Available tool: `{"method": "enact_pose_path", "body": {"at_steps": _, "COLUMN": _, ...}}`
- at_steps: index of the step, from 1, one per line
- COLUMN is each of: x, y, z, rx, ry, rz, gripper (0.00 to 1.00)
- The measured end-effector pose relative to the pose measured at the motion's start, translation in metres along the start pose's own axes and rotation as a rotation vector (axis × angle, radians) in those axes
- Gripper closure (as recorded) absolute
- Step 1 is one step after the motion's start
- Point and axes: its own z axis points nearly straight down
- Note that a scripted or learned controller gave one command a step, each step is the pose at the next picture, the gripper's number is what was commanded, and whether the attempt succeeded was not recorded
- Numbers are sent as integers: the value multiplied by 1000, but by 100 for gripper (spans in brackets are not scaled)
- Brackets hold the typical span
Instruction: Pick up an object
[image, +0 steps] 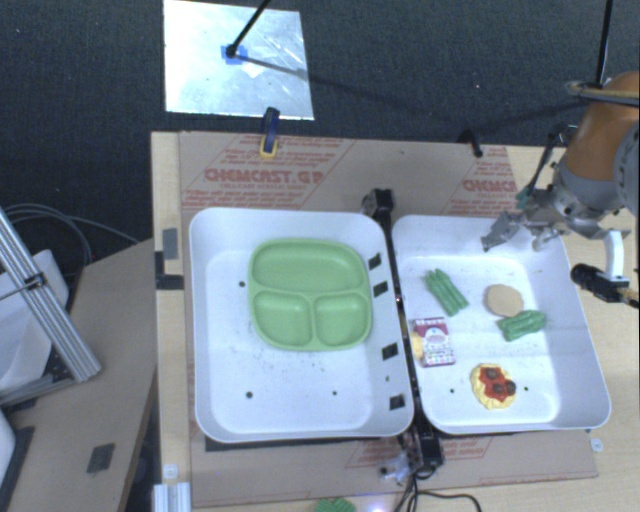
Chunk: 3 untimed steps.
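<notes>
Camera view looks down on my bench, where two shallow white bins sit side by side on a brown cardboard sheet (300, 170).

My left white bin (215, 330) has a light green plastic food tray (308, 295) with three sections lying flat in its middle.

My right white bin (570, 360) has the small things I could pick up. A long green toy bean pod (446, 291) lies slanted near the middle top of this bin. Near it, to the right, sits a round tan toy bread roll (504, 298). Just below the roll, and touching it or nearly so, lies a bumpy green toy pickle (522, 324). A small pink and white box with a picture on it (433, 341) lies flat by the bin's left wall. A yellow toy pizza slice with red spots (494, 385) lies near the front of the bin.

My gripper (522, 232) hangs over the back edge of the right bin, up in its far corner. My two grey fingers are spread apart and nothing is between them. The gripper is well apart from all the toys. My grey arm with the orange band (605, 130) comes in from the right side.
</notes>
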Motion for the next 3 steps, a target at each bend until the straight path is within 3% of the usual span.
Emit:
{"method": "enact_pose_path", "body": {"at_steps": 1, "x": 1, "y": 0, "z": 8, "rx": 4, "ry": 1, "rz": -3, "gripper": 0}}
{"method": "enact_pose_path", "body": {"at_steps": 2, "x": 0, "y": -117, "z": 49, "rx": 19, "ry": 6, "rz": 5, "gripper": 0}}
{"method": "enact_pose_path", "body": {"at_steps": 3, "x": 1, "y": -54, "z": 47, "rx": 0, "ry": 0, "rz": -5, "gripper": 0}}
